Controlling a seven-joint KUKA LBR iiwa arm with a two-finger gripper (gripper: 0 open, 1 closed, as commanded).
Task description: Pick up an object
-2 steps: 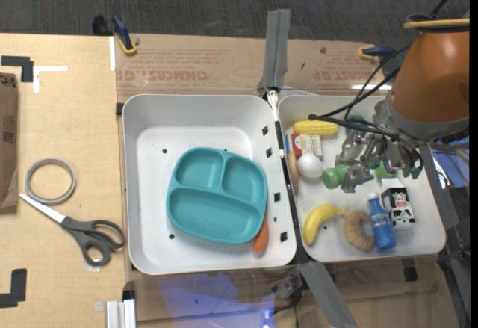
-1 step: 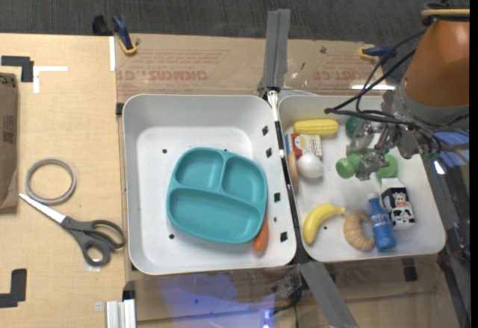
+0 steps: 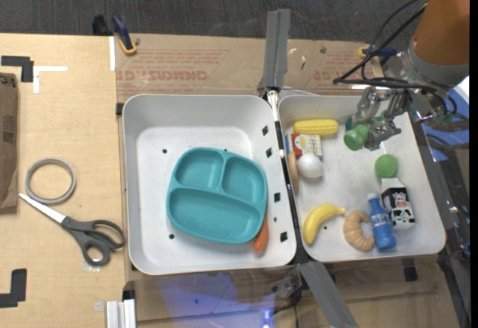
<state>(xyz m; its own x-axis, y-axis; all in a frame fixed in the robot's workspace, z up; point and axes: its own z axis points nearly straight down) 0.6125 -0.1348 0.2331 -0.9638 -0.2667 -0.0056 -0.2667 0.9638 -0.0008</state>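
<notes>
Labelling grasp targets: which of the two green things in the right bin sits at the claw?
The dark green cylindrical piece, right at the claw near the bin's far side. The lighter green ball lies apart, nearer the camera.

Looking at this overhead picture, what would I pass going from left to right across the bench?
Tape roll → scissors → teal plate → banana → blue bottle → milk carton.
</notes>
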